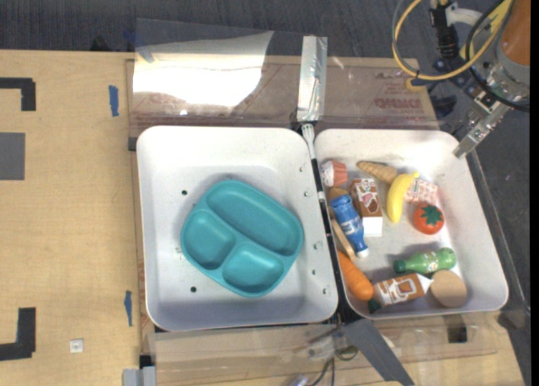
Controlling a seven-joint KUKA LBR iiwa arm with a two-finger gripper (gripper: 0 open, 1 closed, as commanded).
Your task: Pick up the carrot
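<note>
Orange carrot (355, 280): lies slantwise at the near left corner of the right bin (484, 207), against its left wall, well apart from my gripper (477, 131) and diagonally across the bin from it. Nothing of mine touches it.

Gripper: hangs at the right bin's far right corner, just over the rim, at the end of my arm (514, 47), which enters from the upper right with yellow cables (421, 13) looped beside it. Whether the fingers are parted or closed I cannot tell; nothing is visible between them.

Right bin contents, outward from the gripper:
- yellow banana (399, 195), upright in the picture, beside a small brown carton (365, 196); print on the carton too small to read
- red tomato (428, 217), nearest item to the gripper
- ice-cream cone (376, 170) near the far wall
- blue bottle (348, 222), label illegible
- green bottle (425, 261), lying on its side
- brown-and-white carton (400, 289), label unreadable, touching the carrot's lower end
- tan egg-like lump (448, 288), near right corner

Left bin (160, 233): holds one teal divided plate (242, 235), three compartments.

Faint reddish lettering on the clear sheet (370, 98) behind the bins, unreadable.
</note>
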